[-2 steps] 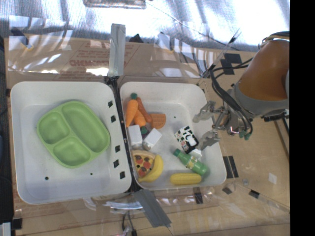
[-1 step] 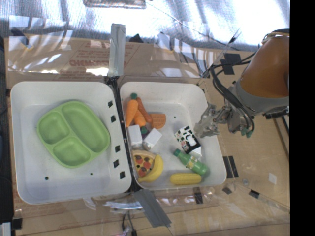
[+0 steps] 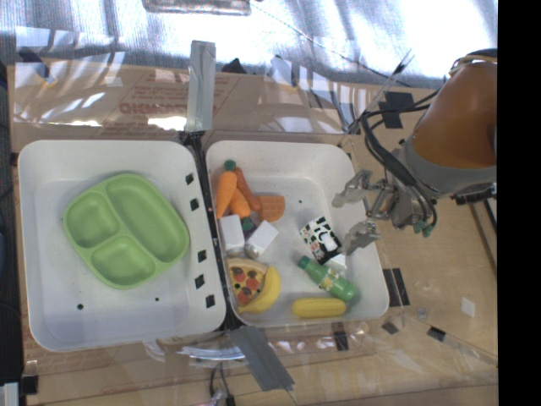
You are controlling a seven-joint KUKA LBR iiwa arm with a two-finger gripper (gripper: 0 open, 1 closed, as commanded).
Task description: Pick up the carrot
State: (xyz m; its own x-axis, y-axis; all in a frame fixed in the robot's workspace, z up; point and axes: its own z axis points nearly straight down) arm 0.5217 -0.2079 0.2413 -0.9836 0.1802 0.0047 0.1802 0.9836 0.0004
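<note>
Two fingers of the gripper (image 3: 356,211) spread apart, pinching nothing, above the right rim of the right bin (image 3: 365,180). Just beside, touching each other: cow-patterned carton (image 3: 319,238) and green bottle (image 3: 330,282). Well apart, at the bin's left wall, upright: the carrot (image 3: 226,191), against another orange piece hard to make out. Open white floor between. Arm cut off at right.
</note>
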